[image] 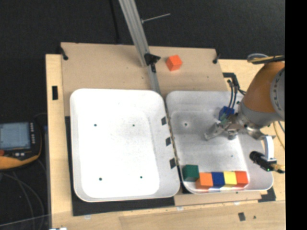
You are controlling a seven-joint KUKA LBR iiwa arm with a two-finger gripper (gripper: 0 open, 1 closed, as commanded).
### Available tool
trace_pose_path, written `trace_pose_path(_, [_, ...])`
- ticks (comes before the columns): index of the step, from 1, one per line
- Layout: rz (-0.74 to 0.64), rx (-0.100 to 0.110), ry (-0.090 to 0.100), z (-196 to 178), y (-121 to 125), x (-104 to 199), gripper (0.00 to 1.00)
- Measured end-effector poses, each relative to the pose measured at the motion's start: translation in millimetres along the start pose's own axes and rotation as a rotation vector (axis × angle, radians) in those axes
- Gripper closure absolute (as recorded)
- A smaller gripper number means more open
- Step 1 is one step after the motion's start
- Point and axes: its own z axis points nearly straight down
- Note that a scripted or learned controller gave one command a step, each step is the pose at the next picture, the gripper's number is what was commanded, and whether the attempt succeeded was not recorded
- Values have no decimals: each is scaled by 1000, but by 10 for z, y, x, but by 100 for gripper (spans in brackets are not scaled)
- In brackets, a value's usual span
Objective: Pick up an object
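Over the right bin, the hand hangs with nothing in it that I can see, so no block is picked up yet; the blocks sit in a row along the near wall.

Gripper over rt bin — blocks along front wall
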Motion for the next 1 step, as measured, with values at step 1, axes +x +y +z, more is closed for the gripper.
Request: trace_pose_path(1, [0,-1,1,-1,-36,-16,0])
